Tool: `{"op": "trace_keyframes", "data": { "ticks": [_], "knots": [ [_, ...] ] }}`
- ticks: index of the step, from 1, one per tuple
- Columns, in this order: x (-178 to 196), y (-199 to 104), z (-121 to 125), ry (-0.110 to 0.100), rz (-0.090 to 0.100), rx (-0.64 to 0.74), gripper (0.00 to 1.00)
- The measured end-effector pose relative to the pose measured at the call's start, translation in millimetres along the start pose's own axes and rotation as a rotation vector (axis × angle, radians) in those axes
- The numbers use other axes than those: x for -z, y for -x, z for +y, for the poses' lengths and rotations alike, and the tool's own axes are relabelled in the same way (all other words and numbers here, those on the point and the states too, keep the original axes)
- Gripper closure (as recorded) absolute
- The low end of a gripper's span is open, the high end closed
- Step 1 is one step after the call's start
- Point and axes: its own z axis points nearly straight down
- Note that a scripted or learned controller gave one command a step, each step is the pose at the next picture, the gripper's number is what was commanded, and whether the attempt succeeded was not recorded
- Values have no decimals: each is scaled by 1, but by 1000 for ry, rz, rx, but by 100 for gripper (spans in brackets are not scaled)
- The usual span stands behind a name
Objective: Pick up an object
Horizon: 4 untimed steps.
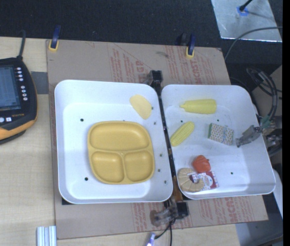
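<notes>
corn (182, 133) near bin's (247, 188) left edge

The grey metal pincer (247, 136) shows at the right rim of the white right bin (237, 181). Just to its left lies a small packet (220, 133) speckled green and white. Farther left are two yellow corn cobs (182, 133), the upper one (199, 106) paler at its tip. Below and to the left of the pincer sits an orange-red lump (201, 164) beside a round tan item with a red and white label (196, 180). Well to the left, the white left bin (70, 137) holds a mustard-yellow divided plate (120, 151) and a pale yellow slice (141, 106). The brown cardboard (134, 60) beneath both bins carries faded red lettering, on a light wood bench (11, 188).
</notes>
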Motion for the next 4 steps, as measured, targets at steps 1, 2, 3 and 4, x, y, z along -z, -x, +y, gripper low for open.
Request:
{"op": "trace_keyframes", "data": {
  "ticks": [1, 2, 3, 4],
  "knots": [
    [-72, -59, -8, -4, 3, 4, 0],
    [-134, -105, -15, -5, 3, 4, 0],
    [-123, -102, -14, -3, -1, 8, 100],
    [-28, -160, 109, 11, 2, 4, 100]
  ]
}}
